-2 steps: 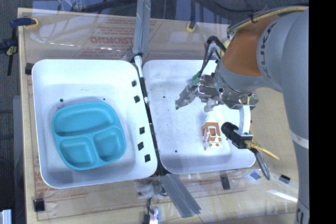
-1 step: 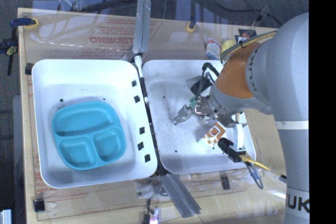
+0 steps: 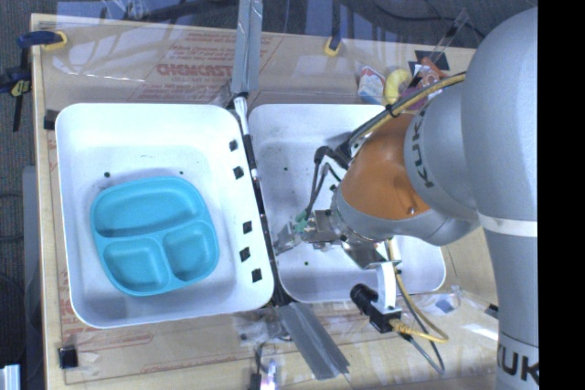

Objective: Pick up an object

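- The surface (image 3: 137,59) carries two shallow white bins side by side. The left bin (image 3: 73,142) sits at the left-centre of the frame; the right bin (image 3: 283,128) sits at centre.
- A blue divided tray (image 3: 154,233) lies flat in the left bin, toward its lower left. It has three compartments, and nothing shows in any of them.
- The arm (image 3: 457,160) enters from the right of the frame and bends down over the right bin. Its orange band and wrist cover most of that bin's floor.
- The hand (image 3: 294,233) is low in the right bin, near the bin's left wall and the divider between the bins. Whether it is spread or pressed together cannot be told: the tips are small and partly hidden by the wrist.
- A small greenish speck shows beside the hand; its identity cannot be determined, and no object is visibly pinched.
- Judgement on handling: the tray, the one clear candidate, looks like rigid moulded plastic, light, smooth and likely slippery.
- Recommended hold, as a judgement: take the tray by its raised outer rim or by a ridge between compartments. The flat compartment floors offer no edge to close on.
- Small packaged items (image 3: 384,87) lie on the surface above the right bin, outside both bins.
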`<state>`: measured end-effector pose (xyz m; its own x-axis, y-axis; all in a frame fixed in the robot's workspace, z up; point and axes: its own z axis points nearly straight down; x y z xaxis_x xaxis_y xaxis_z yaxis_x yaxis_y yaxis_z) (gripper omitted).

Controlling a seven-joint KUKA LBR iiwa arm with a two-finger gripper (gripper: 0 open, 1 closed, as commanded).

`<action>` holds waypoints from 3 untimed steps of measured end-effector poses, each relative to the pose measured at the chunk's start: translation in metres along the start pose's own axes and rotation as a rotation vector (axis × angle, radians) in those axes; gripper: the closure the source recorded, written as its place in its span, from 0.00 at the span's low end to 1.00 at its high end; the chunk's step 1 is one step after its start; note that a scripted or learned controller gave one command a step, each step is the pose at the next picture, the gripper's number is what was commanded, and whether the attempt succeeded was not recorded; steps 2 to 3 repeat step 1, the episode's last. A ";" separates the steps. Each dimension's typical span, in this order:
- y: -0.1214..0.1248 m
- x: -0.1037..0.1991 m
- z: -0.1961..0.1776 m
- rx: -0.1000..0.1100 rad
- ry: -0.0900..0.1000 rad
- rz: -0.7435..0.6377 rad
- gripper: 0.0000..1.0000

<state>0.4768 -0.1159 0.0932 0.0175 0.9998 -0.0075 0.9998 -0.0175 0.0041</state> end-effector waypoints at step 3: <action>0.060 -0.020 0.003 0.008 0.008 0.082 0.00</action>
